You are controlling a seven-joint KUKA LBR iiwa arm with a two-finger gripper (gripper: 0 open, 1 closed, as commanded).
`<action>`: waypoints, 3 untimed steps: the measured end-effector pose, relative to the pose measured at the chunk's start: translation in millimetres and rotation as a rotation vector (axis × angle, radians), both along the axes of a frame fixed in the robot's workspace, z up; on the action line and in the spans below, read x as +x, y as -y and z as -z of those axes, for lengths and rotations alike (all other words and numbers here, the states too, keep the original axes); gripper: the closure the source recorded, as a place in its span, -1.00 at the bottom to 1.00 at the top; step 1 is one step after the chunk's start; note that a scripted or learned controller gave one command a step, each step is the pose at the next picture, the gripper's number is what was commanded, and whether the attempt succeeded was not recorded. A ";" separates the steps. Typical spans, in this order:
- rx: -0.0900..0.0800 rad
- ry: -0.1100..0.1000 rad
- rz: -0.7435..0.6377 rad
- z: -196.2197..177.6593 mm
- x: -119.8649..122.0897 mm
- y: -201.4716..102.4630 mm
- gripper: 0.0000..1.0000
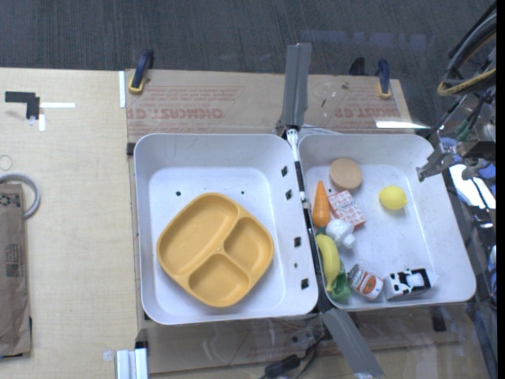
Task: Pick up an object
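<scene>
Now at start step: nothing picked yet. Arm (461,144) sits at right edge of right bin (442,235), above rim. Can't tell if jaws open or closed. Yellow ball (393,198) lies nearest, alone near bin's far right side. Next: reach down over ball, close on it.

Landmark: the divider (293,204) where the two bins meet on the desk (63,212).
Left bin (150,160): left of the divider; a sectioned plate (215,249) lies in it.
Right bin (442,235): right of the divider.
Carrot (320,204): just right of the divider.
Banana (327,257): just right of the divider, nearer the viewer than the carrot.
Round disc (346,174): behind the carrot.
Lemon (393,198): well right of the divider.
Can (364,281) and carton (409,283): front of the right bin, side by side.
</scene>
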State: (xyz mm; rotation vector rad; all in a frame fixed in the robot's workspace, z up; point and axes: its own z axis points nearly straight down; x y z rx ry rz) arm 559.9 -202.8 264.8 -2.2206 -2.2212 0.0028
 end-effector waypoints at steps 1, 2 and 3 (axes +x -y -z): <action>-0.001 0.000 -0.060 80.8 39.3 -27.1 -1.00; -0.001 0.003 -0.126 172.3 61.8 5.7 -1.00; -0.003 0.006 -0.127 161.6 62.7 6.2 1.00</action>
